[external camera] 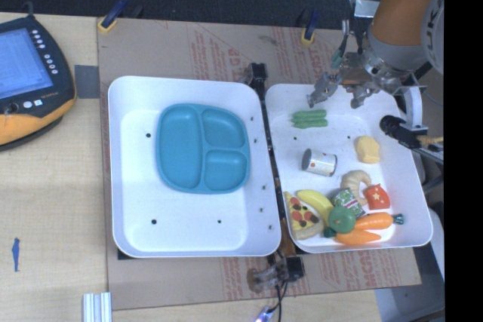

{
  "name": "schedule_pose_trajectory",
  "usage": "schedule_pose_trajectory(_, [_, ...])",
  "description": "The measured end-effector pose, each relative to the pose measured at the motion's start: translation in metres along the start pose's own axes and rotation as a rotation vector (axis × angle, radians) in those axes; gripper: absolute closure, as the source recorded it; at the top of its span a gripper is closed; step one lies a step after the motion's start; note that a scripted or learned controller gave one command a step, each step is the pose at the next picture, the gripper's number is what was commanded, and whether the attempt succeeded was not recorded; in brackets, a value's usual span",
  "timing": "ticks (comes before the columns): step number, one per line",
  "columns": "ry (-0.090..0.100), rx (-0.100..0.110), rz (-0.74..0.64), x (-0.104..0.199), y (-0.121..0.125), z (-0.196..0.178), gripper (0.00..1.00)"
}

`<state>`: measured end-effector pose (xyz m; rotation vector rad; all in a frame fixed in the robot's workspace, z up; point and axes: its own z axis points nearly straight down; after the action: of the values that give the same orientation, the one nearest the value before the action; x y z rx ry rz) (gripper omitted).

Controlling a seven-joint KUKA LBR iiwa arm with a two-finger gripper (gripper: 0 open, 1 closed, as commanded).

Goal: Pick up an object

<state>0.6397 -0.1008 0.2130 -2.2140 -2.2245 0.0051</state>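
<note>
The bench (53,185) is viewed from one fixed camera set above it, tilted downward at a slant. Both white bins (128,162) are taken in whole, and the arm (404,4) is seen entering from the right.

We see the arm (407,4) cut off at the top right; the handheld controller (26,79) runs off the left edge; piled toys (343,219) overlap one another.

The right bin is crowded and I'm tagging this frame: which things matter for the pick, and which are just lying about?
For the pick:
gripper, fingers spread, above the right bin
green bean pod
small can
yellow piece
banana
carrot

Lying about:
blue divided plate in the left bin
orange handheld pendant
</note>
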Motion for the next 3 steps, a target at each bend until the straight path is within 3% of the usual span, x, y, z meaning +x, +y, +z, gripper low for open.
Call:
schedule_pose_trajectory(1, [-0.002,0.002,0.0,-0.042,-0.073,0.071,0.0])
schedule_pose_trajectory(2, [-0.002,-0.003,0.003,-0.112,-0.095,0.058,0.0])
schedule_pose_trajectory(3, [0.0,-0.002,0.001,-0.084,-0.077,0.106,0.0])
